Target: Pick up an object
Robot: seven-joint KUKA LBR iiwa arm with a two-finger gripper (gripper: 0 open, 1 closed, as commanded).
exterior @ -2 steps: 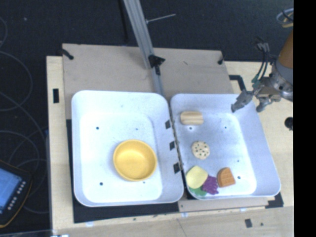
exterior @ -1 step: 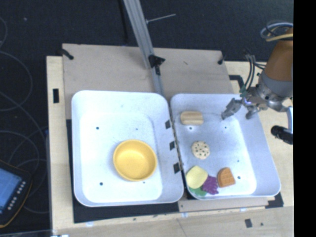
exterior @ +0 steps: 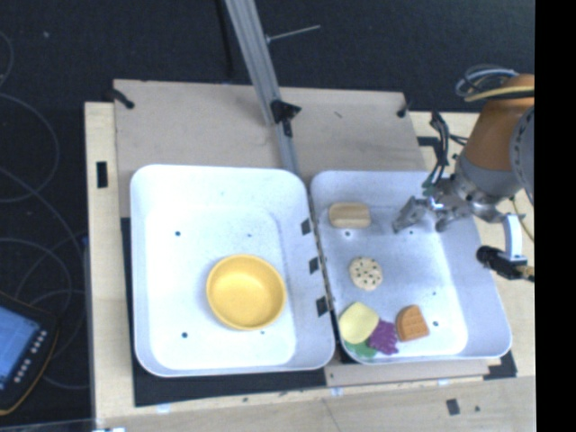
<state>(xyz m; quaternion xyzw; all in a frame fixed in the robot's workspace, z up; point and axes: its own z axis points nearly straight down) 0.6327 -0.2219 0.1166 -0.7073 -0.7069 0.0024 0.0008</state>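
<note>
1. Far left, bottom corner: a tablet-like device (exterior: 18, 354) w/ a blue screen lies off the bench, cables around it on the dark floor.
2. Left bin (exterior: 157, 196): holds a yellow bowl (exterior: 246, 291), upright, sitting toward the bin's lower-right part, apart from the walls.
3. Centre: a grey metal pole (exterior: 256, 57) slants down from the top edge & ends at the gap between the two bins.
4. Right bin (exterior: 468, 327): tan bread-roll-like item (exterior: 349, 215) near the upper-left corner, just beside the left wall.
5. Below it, mid-bin: a round cookie (exterior: 365, 274) w/ dark chips, lying flat, apart from the other items.
6. Bottom-left corner of the right bin: a yellow-green piece (exterior: 357, 322) touching a purple grape-like bunch (exterior: 384, 337); a green bit (exterior: 360, 350) peeks out under them at the bin edge.
7. Just right of the purple bunch: an orange-brown wedge (exterior: 412, 322), close to it, poss. touching – can't tell.
8. Gripper (exterior: 407, 220): over the right bin's upper part, to the right of the bread roll & not touching it. Fingers spread apart, nothing between them.
9. Arm (exterior: 493, 147): grey w/ orange band, comes in from the right over the bin's upper-right corner.
</note>
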